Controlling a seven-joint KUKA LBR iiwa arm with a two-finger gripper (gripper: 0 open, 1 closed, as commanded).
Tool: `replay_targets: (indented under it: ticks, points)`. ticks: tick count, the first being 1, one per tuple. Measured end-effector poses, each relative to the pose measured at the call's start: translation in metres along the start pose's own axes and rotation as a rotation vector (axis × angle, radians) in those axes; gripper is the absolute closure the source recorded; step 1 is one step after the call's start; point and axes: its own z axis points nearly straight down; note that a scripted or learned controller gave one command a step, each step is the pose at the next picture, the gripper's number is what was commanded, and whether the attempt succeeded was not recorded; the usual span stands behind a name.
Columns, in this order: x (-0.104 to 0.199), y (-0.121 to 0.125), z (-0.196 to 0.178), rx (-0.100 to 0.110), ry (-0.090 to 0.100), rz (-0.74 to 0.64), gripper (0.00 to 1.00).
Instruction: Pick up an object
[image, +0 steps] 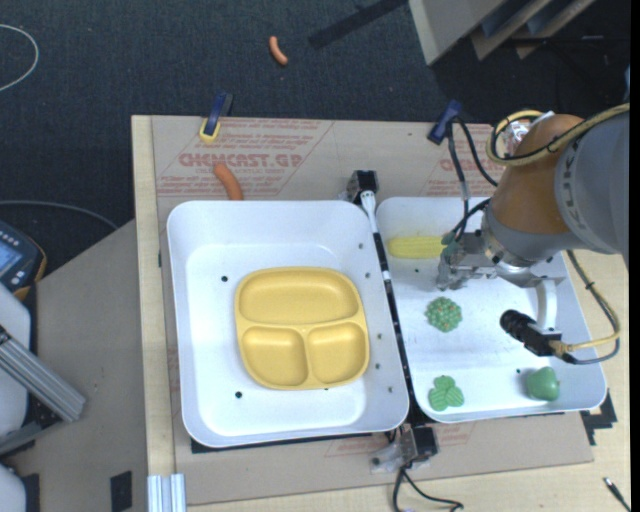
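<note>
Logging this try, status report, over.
Gripper low in right bin, beside corn. Nothing seen gripped. Broccoli just below it, nothing blocking.

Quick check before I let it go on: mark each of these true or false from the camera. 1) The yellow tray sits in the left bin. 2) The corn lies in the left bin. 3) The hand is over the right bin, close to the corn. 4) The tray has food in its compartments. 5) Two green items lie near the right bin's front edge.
1) True: the yellow tray rests in the left bin.
2) False: the corn lies in the right bin, near its back left corner.
3) True: the hand is just right of the corn.
4) False: its three compartments show bare yellow.
5) True: a leafy green piece and a round green piece.
</note>
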Motion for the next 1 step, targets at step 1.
replay_targets:
  ticks: [1]
  points:
    - [-0.0110, 0.0017, -0.0534, 0.014, 0.003, 0.001, 1.00]
